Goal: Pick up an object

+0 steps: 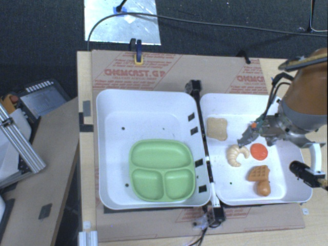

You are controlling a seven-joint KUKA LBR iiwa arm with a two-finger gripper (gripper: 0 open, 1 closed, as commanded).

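The right bin (233, 102) holds a pale bread slice (217, 128), a cream croissant (235, 155), a red tomato slice (259, 151), a brown waffle (258, 172) and a small orange-brown piece (263, 188). My gripper (247, 137) reaches in from the right and hovers just above the croissant and to the left of the tomato slice. Its dark fingers point down and left toward the croissant. I see nothing held between them.
The left bin (110, 108) holds a green three-part plate (162, 169). A black divider with clips (201, 137) runs between the bins. The arm's orange band and grey wrist (307, 101) cover the right bin's far right side. Cables lie behind the bench.
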